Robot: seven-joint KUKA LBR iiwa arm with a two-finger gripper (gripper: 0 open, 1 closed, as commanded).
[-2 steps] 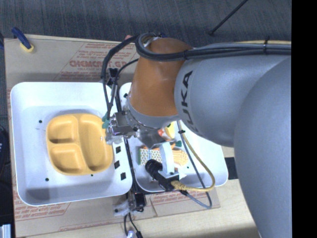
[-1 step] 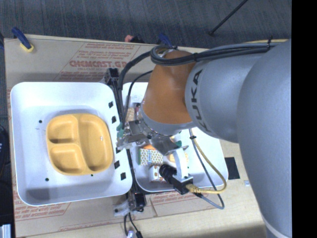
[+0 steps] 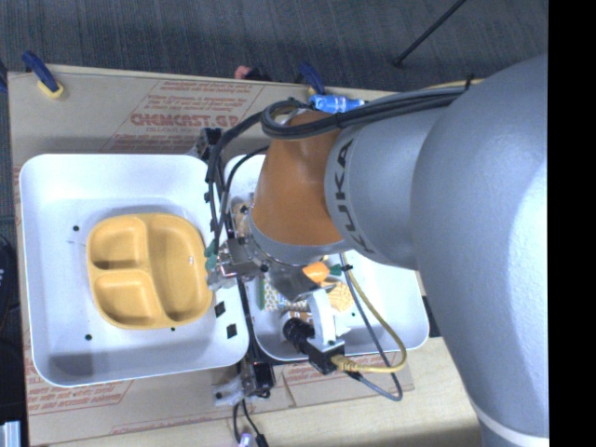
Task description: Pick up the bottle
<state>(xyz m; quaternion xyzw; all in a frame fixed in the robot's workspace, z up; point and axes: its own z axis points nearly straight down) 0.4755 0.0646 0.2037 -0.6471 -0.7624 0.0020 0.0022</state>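
Note:
My arm's orange band and grey wrist (image 3: 298,194) hang over the right bin (image 3: 410,315) and hide most of its floor. The gripper (image 3: 279,294) is low in the left part of that bin, close to the wall shared with the left bin. Small things peek out beside it: an orange piece (image 3: 317,271), a pale yellow patterned piece (image 3: 341,296) and a green-speckled scrap (image 3: 270,296). I cannot tell which of these, if any, belongs to a bottle.
A yellow divided plate (image 3: 147,270) lies in the left bin (image 3: 56,184). Both bins rest on a cardboard-covered bench (image 3: 168,110). Blue clamps (image 3: 42,73) hold the cardboard at the far edge.

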